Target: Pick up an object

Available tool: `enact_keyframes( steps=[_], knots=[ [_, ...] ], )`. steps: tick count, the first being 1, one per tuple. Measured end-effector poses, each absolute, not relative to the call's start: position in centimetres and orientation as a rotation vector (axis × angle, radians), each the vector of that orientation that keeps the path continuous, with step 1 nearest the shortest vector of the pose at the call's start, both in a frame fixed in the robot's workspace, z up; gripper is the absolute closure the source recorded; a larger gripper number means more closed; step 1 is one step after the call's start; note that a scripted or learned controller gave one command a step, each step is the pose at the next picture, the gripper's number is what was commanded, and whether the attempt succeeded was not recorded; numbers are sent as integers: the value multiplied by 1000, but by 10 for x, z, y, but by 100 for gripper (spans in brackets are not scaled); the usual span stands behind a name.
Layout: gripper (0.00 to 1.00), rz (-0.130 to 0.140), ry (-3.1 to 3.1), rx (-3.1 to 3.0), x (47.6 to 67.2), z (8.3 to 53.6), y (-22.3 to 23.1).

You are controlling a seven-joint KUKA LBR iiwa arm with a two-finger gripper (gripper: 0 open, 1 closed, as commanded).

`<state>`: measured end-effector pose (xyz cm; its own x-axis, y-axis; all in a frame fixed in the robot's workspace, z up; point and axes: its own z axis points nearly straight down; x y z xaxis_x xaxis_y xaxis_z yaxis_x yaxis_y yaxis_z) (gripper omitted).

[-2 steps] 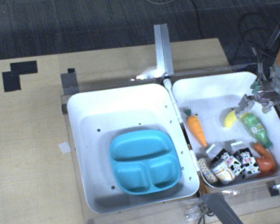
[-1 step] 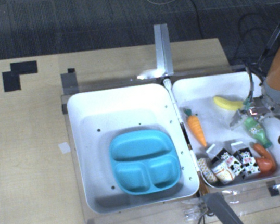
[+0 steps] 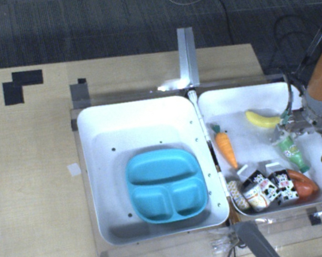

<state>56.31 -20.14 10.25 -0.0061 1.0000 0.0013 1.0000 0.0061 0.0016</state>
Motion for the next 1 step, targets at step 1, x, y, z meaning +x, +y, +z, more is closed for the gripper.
enact_keyframes(
  steps=[1],
  knots=[
    [100, 1, 2149, 2292, 605, 197, -107]
  ],
)
